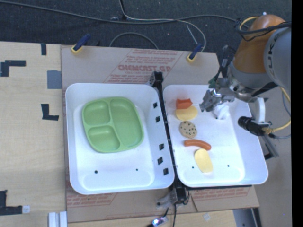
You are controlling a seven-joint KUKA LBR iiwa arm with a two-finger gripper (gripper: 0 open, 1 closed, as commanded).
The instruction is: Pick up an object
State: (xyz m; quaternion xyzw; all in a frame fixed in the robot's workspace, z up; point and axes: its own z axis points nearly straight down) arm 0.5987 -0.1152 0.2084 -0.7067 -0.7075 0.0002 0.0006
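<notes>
yellow wedge (203,161), the piece lowest in the right bin (246,167), lies just below a red sausage (197,144); above the sausage sits a speckled cookie (188,128), then a pale yellow round piece (186,113) touching a small red piece (183,102) at the top of the column. all five look like toy food, and any of them could serve as the object to pick up. by their look they are judged light and stiff, smooth enough to slip if pinched off-centre. the sausage, narrow across its middle, seems the easiest to take hold of, across its short width; the flat cookie and the wedge would need a grip on opposite edges. the gripper (211,103) hangs over the right bin, to the right of the small red piece and apart from the whole column, near the bin's upper wall. nothing is seen between its fingers, but whether they stand open or closed cannot be told from this angle. to the left of the right bin, the left bin (75,169) carries a green divided plate (112,124).
</notes>
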